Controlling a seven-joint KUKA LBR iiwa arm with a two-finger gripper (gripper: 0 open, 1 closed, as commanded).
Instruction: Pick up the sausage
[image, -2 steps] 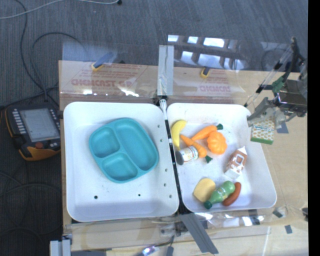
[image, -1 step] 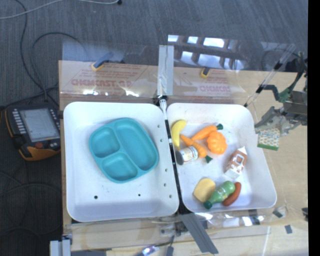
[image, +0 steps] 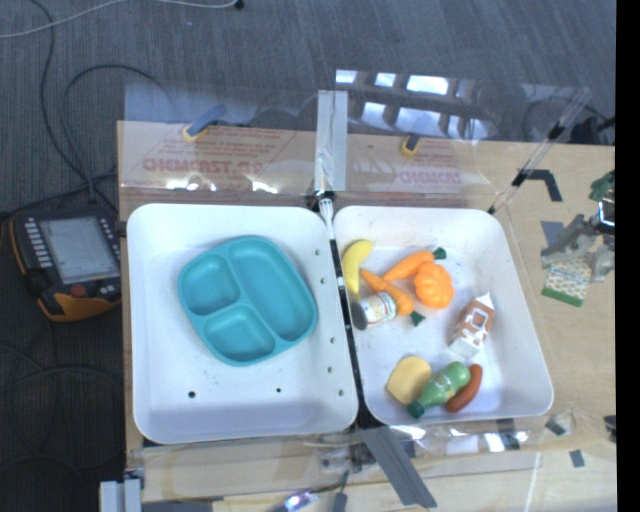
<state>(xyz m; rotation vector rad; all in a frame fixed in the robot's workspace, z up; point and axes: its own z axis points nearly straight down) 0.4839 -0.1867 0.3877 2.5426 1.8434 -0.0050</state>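
The sausage (image: 466, 388) is a short reddish-brown piece lying at a slant in the front right part of the right bin (image: 520, 300). Its left side touches a green bottle (image: 438, 389). A yellow, potato-like lump (image: 407, 377) lies just left of the bottle.
Also in the right bin are a small milk carton (image: 473, 326), an orange fruit (image: 433, 285), two carrots (image: 404, 268), a banana (image: 355, 262) and a tin can (image: 375, 308). The left bin (image: 160, 400) holds a teal divided plate (image: 247, 298). A pendant (image: 68, 262) lies on the floor at the left.
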